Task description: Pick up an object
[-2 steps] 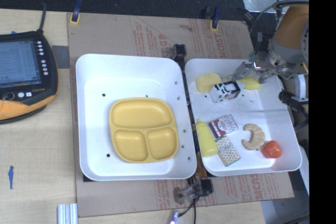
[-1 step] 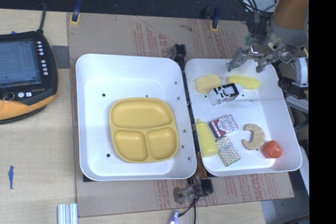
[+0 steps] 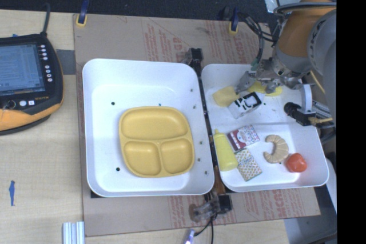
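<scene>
My jaws (image 3: 258,78) hang low over the far end of the right bin (image 3: 320,177), near a yellow piece (image 3: 224,94) and a black-and-white block (image 3: 246,103); the loose things are gathered there, I judge, so one short reach finds a target. Whether the jaws are apart or together I cannot tell; my wrist covers them. Nearer lie a croissant (image 3: 277,148), a tomato (image 3: 295,163) and a yellow block (image 3: 225,151). The left bin (image 3: 97,123) holds a divided tray (image 3: 155,141).
</scene>
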Controlling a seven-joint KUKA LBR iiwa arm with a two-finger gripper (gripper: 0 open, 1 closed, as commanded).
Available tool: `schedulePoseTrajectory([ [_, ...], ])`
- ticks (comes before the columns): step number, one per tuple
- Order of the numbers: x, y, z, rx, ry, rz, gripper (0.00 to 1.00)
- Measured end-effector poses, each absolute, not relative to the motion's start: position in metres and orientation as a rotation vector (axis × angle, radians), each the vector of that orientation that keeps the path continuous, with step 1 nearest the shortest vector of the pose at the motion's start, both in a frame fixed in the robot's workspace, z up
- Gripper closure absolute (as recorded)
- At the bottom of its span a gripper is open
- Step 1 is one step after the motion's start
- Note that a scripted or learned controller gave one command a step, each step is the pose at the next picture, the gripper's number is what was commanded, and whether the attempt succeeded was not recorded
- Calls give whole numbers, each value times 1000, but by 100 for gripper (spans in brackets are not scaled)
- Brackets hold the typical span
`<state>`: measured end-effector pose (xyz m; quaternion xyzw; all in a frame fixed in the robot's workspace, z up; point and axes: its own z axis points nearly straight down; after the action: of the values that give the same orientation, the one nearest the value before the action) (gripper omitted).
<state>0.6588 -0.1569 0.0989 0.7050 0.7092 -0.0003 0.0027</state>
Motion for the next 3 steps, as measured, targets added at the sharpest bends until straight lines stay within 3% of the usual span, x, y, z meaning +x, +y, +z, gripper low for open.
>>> schedulePoseTrajectory([
  [1, 657, -212, 94, 2217, 2225, -1, 0],
  [2, 656, -194, 92, 2219, 2229, -3, 0],
  [3, 656, -195, 103, 2217, 2231, -5, 100],
])
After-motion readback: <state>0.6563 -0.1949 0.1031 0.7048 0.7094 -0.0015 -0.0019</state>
